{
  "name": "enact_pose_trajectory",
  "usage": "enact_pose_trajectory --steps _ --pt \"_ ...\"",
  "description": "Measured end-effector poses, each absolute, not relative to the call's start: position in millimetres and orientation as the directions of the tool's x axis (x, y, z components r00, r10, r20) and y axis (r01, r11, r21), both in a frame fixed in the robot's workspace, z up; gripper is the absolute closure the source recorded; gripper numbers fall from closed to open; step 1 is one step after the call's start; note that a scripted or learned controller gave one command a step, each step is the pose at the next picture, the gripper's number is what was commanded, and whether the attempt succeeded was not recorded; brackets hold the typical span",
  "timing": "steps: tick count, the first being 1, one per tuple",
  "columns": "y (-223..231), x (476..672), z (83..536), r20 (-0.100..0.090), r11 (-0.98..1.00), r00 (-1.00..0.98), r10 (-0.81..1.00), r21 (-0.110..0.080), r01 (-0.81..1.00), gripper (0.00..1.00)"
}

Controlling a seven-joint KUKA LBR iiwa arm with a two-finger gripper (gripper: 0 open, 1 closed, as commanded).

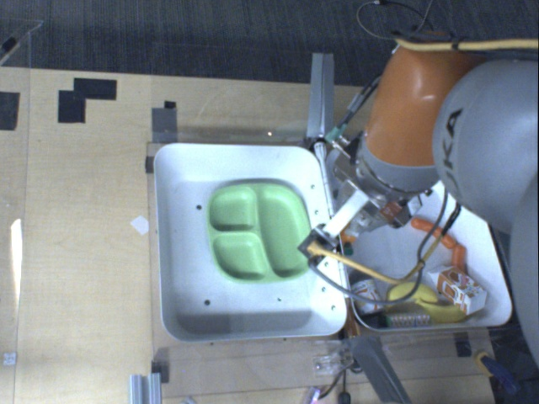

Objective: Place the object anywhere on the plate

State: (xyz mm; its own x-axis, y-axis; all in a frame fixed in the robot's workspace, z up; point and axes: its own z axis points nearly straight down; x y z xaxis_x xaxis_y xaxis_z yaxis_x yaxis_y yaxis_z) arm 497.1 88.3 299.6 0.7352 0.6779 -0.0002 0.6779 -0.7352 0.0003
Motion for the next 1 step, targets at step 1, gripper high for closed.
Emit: enact_pose_trajectory --steps 1 --pt "134.5 540.0 257.9 -0.003 -0.744 0.744 0.668 -0.002 0.668 1.0"
